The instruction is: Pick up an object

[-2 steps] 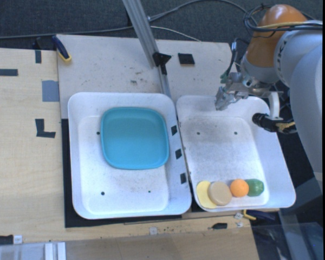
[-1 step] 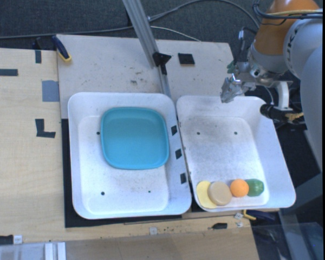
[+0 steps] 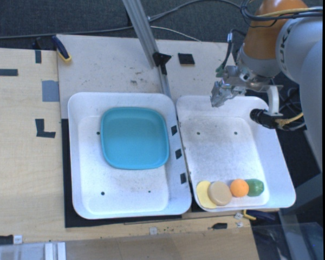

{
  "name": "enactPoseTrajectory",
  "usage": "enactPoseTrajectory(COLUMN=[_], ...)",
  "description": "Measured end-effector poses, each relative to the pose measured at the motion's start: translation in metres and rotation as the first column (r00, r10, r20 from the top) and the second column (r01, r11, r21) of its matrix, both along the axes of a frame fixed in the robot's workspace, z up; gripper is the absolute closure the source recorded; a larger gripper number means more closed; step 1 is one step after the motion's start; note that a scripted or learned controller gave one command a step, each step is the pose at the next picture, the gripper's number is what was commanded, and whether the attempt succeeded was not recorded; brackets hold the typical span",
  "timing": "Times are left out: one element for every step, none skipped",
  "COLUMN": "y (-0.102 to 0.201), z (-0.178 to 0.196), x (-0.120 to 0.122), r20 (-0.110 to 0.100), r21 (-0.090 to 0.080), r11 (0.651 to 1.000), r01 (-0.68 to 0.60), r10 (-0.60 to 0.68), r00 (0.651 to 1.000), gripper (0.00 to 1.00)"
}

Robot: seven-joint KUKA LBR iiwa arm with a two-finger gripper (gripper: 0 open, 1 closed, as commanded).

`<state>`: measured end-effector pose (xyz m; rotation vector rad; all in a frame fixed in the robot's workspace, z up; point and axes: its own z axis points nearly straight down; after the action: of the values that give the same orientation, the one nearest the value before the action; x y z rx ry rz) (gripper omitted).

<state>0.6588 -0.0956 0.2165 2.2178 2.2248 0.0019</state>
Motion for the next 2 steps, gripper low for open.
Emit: enactPoseTrajectory(y=[0.052, 0.096], z=[0.011, 0.007], x=[-0.026, -0.058], r20=[0.0, -0.002], r21=[0.0, 0.0], r11=[1.0, 1.0], r01=[-0.001, -0.001], r10=[0.001, 0.001], r00=[1.0, 1.0], gripper=[1.0, 1.0])
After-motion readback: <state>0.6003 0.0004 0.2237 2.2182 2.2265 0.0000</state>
